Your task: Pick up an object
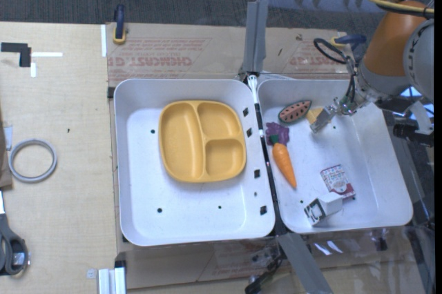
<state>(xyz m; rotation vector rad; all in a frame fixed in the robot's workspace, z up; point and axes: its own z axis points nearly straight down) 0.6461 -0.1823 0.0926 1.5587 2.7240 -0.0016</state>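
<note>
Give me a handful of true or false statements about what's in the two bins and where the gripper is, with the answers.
1. The yellow divided plate lies in the left bin. True.
2. The carrot lies on the plate. False: it lies in the right bin, near the wall shared with the left bin.
3. The gripper is over the right bin's far end. True.
4. The carrot is between the gripper's fingers. False: it lies apart, nearer the camera.
5. A roll of tape sits on the bench left of the bins. True.

A tape ring [32,160] lies on the table [62,99] — scissors [12,252] below it, clamp [120,24] at the back.
</note>
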